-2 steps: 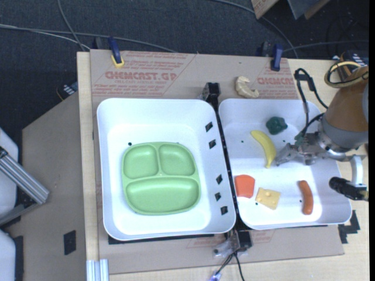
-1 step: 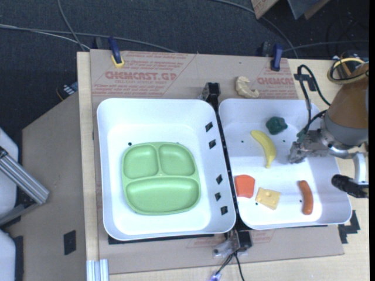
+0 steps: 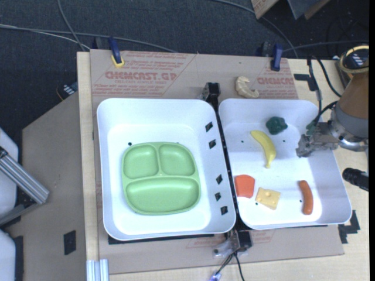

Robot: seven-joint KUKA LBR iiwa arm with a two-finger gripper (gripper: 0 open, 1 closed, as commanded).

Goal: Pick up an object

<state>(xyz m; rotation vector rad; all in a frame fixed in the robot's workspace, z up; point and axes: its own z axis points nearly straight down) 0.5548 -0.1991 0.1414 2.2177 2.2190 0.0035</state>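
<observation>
The right bin [image 3: 328, 180] holds several toy foods. A yellow banana [image 3: 265, 147] lies near its middle, with a dark green broccoli-like piece [image 3: 276, 124] just behind it. An orange-red block [image 3: 245, 185], a yellow cheese wedge [image 3: 268, 198] and a red-orange sausage [image 3: 306, 196] lie along the front. My gripper [image 3: 306, 144] hangs low over the right side of this bin, to the right of the banana and behind the sausage, with nothing seen in it.
The left bin [image 3: 111, 157] carries a green divided plate [image 3: 160, 177]. A beige lump [image 3: 246, 86] rests on the cardboard behind the right bin. Blue clamps [image 3: 116, 54] hold the board's far edge. Cables run along the right side.
</observation>
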